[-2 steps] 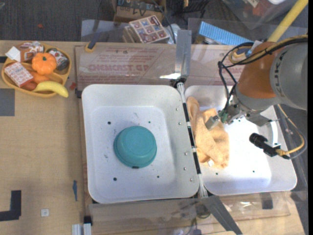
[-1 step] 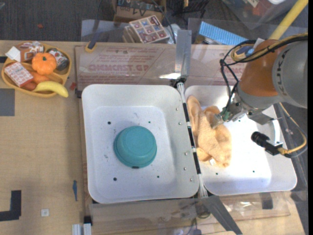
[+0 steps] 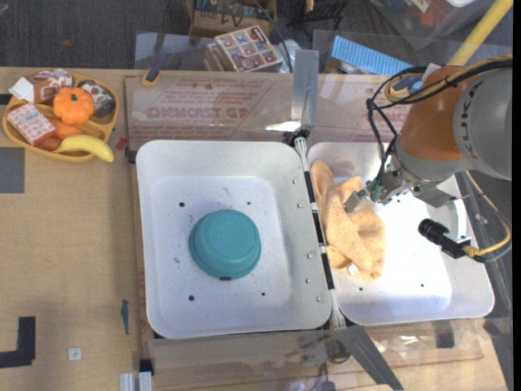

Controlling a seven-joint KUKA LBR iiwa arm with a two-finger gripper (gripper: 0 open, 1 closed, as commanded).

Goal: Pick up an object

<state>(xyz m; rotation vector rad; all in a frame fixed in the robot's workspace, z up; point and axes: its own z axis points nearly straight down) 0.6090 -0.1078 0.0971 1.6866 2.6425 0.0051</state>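
Observation:
A crumpled yellow-orange cloth (image 3: 350,226) lies along the left side of the right bin (image 3: 423,300). A teal bowl (image 3: 225,243) sits upside down in the middle of the left bin (image 3: 163,169). My gripper (image 3: 361,196) reaches in from the right and is down at the upper part of the cloth, touching or just over it. The arm's orange band (image 3: 431,129) is above and to the right of it.
A black cylindrical piece (image 3: 435,233) of the arm's gear hangs over the right bin's middle. A tray of toy food (image 3: 61,116) with a pumpkin and banana stands at the far left of the bench. Boxes and clutter lie behind the bins.

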